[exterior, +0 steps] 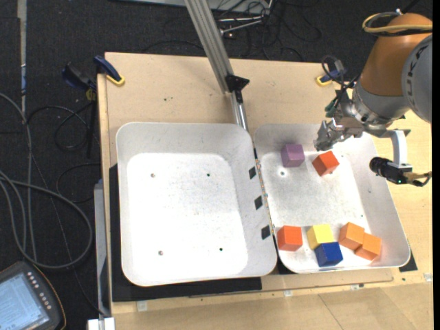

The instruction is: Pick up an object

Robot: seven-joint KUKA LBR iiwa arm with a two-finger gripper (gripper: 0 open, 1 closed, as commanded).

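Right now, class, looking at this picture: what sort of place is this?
Most likely a robotics lab or test bench: a grey-and-orange arm reaches over two white bins holding coloured blocks, with loose cables on the floor.

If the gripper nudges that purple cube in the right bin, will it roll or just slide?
The purple cube has flat faces, so it likely slides rather than rolls. It looks small and rigid, probably light. The bin floor looks smooth, so it may skid easily.
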